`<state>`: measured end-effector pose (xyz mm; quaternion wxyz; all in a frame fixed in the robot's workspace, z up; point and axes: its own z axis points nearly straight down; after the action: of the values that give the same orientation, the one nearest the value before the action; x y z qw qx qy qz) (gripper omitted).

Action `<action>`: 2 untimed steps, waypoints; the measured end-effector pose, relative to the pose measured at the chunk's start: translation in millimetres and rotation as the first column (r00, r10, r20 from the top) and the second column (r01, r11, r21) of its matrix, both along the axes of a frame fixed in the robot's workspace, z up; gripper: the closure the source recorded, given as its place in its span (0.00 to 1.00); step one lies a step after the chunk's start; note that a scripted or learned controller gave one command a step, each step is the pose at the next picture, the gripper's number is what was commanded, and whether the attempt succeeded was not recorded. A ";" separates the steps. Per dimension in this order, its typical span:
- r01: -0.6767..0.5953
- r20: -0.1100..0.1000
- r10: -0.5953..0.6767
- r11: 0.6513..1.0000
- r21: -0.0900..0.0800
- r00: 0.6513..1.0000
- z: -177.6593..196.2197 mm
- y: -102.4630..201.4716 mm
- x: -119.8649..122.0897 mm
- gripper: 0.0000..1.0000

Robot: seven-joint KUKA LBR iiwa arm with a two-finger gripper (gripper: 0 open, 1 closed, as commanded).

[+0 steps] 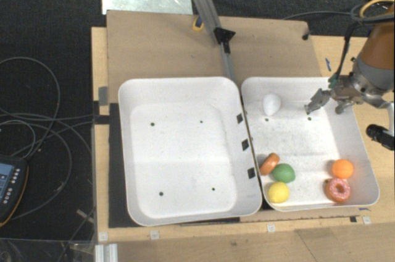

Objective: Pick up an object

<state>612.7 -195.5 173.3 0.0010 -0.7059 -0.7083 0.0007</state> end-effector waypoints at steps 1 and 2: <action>0.001 0.000 -0.001 1.000 0.000 1.000 -41.6 -0.9 -1.1 0.00; 0.001 0.000 -0.001 1.000 0.000 1.000 -84.7 -0.3 -1.3 0.00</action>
<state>611.4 -195.8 88.6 0.0011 -0.7064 -0.7078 0.0007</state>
